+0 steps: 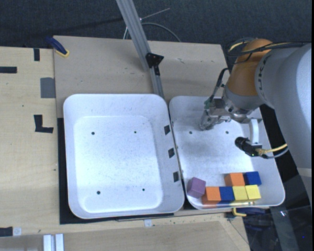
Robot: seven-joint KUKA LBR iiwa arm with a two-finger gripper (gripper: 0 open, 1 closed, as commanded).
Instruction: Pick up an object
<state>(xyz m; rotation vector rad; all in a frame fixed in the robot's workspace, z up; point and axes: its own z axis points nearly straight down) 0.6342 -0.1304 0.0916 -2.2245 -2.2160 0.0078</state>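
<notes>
Nothing picked yet: the gripper [206, 123] hangs over the right bin's [199, 156] far end, grip impossible to tell, well apart from the coloured blocks [233, 187] clustered near

The arm [282, 82] runs off the view's right edge, so its base cannot be seen, and its wrist covers part of the right bin [188, 140] along the far rim. The gripper [208, 122] is small and blurred against the white floor of that bin (whether its fingers are apart or closed cannot be told). The blocks [235, 187] near the front wall sit packed together, so their touching sides are hidden from view.
</notes>
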